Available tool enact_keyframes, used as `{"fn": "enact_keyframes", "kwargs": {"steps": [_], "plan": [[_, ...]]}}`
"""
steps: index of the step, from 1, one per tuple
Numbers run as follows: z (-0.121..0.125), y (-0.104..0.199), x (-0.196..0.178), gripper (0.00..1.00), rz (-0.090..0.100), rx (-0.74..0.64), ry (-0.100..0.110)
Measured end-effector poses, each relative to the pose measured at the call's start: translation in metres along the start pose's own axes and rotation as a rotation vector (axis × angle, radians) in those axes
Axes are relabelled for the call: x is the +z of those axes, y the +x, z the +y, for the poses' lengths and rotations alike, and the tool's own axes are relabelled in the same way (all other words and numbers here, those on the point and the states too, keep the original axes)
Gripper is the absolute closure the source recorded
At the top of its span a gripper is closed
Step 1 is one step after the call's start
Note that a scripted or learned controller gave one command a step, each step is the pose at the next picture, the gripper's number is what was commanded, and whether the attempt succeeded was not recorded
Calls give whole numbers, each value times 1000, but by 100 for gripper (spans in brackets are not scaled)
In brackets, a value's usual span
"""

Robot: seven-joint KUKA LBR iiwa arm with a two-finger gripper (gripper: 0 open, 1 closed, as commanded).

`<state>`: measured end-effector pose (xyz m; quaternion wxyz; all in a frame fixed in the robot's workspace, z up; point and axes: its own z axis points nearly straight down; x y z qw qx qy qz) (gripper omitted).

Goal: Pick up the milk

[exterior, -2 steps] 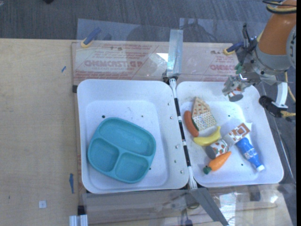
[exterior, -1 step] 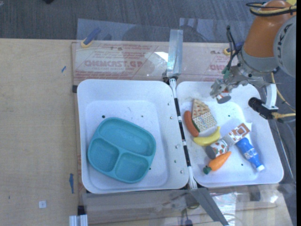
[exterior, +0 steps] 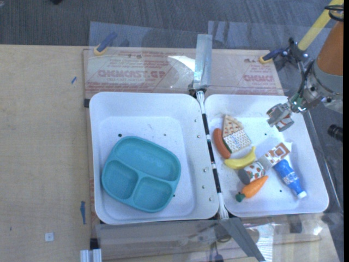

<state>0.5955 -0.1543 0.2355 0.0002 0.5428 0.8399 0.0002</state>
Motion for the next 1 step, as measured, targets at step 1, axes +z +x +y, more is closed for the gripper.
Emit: {"fn": "enact_keyframes", "kwargs": {"steps": [1], "plan": [[55, 58, 51, 100, 1, -13, 1]]}}
